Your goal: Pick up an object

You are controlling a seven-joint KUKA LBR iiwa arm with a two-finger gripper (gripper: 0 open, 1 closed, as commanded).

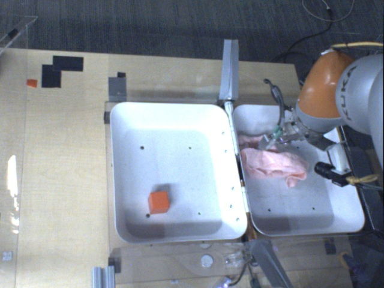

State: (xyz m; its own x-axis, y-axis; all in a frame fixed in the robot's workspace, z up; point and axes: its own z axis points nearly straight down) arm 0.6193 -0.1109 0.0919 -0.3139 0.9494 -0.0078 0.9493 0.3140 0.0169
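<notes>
pink cloth (pixel 273 164) just below hand (pixel 277 134), right bin (pixel 312 218)

A crumpled pink cloth (pixel 273 162) lies in the right bin (pixel 312 221), in its upper-left part near the wall it shares with the other bin, spread in soft folds with one end trailing toward the bin's middle. A small orange block (pixel 159 202) sits flat in the left bin (pixel 174 119), toward its lower-left area, well apart from the cloth.
</notes>
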